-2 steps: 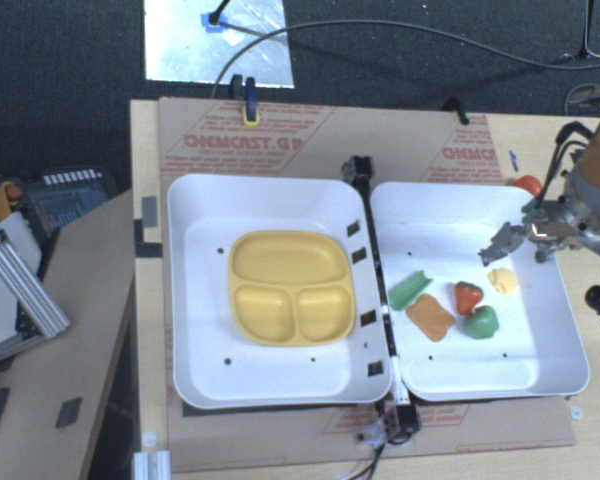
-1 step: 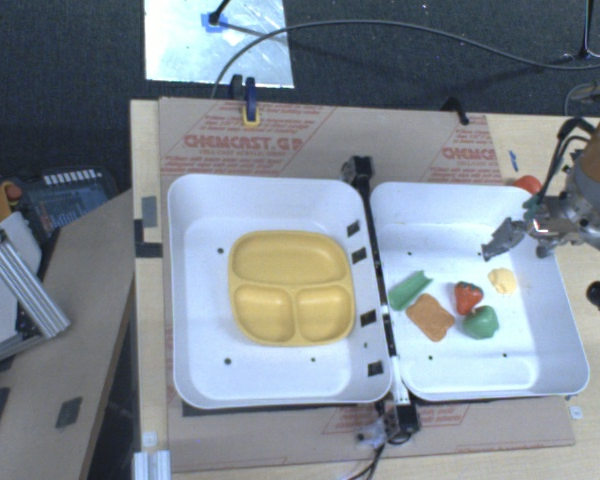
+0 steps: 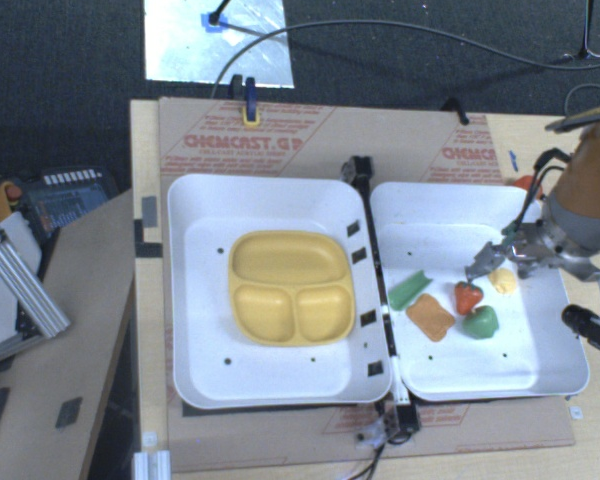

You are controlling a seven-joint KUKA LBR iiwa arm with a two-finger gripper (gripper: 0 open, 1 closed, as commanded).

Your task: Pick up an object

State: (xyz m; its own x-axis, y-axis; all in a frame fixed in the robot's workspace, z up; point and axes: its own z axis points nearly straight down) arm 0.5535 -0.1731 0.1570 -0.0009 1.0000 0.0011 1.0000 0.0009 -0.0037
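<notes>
On the worktop, two shallow white bins sit side by side on a brown sheet printed with red lettering. Left bin: holds one yellow divided tray, three compartments, lying flat near the bin's centre. Nothing is seen in its compartments.

Right bin: four small objects grouped in the middle, toward the arm side. Green elongated piece lies tilted, nearest the divider between the bins. Orange-brown flat piece is just below and beside it. Red piece sits just right of the orange-brown one. Green rounded piece is right beside the red piece, on its lower right; whether they touch, cannot tell. Pale yellow piece lies above and right of the red piece, close under the arm's wrist.

Arm enters from the right edge, grey body with orange-brown section above the wrist. Claw points left and down over the right bin, tip just above the red piece and just left of the pale yellow piece. Finger spread is blurred and dark against the wrist hardware: cannot tell whether claw is open or closed. No object is seen between the fingers.

Black clips mark the seam between the bins.
</notes>
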